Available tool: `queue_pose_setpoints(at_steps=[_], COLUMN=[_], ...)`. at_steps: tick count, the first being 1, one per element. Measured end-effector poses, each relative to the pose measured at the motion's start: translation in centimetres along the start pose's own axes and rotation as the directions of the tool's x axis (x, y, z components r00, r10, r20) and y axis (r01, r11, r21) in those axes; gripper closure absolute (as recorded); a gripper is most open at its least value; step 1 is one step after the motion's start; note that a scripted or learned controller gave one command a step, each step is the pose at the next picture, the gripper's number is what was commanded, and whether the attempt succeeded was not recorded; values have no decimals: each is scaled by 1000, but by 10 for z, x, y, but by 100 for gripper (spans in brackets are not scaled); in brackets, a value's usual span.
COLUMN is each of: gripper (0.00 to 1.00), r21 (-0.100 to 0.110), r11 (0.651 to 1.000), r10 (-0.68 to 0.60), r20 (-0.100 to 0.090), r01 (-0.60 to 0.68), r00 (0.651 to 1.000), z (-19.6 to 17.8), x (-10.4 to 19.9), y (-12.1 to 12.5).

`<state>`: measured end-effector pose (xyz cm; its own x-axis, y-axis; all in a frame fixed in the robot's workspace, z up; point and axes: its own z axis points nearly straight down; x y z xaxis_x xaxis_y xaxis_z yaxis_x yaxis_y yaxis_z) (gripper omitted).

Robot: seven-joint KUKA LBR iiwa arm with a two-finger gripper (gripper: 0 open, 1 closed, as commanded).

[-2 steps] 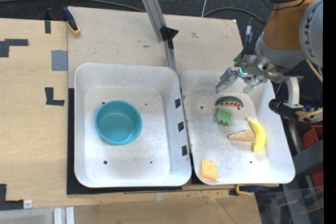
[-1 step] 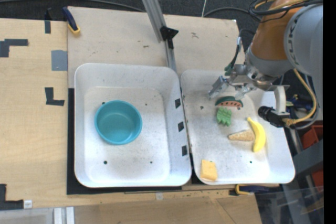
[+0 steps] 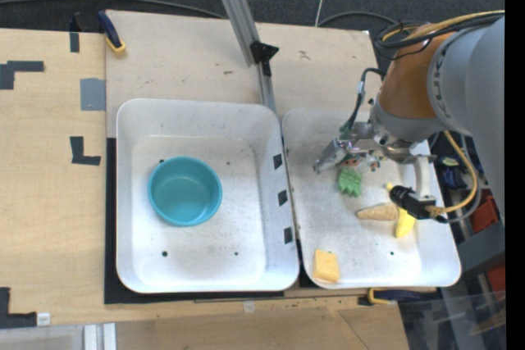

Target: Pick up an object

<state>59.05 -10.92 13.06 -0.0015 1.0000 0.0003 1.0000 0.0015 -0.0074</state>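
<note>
Far to the left of the claw, the pale wooden counter [image 3: 189,53] lay bare around the bins, with open room along its back edge. The left bin [image 3: 130,135], a shallow white tray with rounded corners and a speckled floor, sat well away from the claw. It held one thing, a smooth round teal bowl [image 3: 184,191], upright and left of centre, clear of every wall. Wide free floor lay between the bowl and the bin's right rim.

The right bin [image 3: 316,213] touched that rim, and the claw hung over its upper middle. The strip of floor to the claw's left, along the shared wall, was open. Below and slightly left of the claw, a squarish yellow block [image 3: 326,265] sat against the near rim, well apart from the rest.

The claw [image 3: 351,153] was low over the bin. Whether it was apart or together could not be told from this slant. Nothing showed in its hold. A small, ragged green piece [image 3: 351,181] lay on the floor just below the claw, very close to it, perhaps touching.

Below and to the claw's right lay a tan cone [image 3: 377,213] on its side, tip pointing left. A small yellow piece [image 3: 404,225] lay against its wide end. The grey arm [image 3: 459,78] crowded the bin's right side.
</note>
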Motion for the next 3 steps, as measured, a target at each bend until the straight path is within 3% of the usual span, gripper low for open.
queue_pose_setpoints(at_steps=[1,2,3], gripper=[0,100,100], r21=[-17,-30,-11], r11=[1000,1000,1000], r10=[0,-1,1], r20=[6,10,1], r01=[0,1,-1], r00=[1000,1000,1000], z=[37,21,-40], x=[-1,-3,-4], y=[4,7,14])
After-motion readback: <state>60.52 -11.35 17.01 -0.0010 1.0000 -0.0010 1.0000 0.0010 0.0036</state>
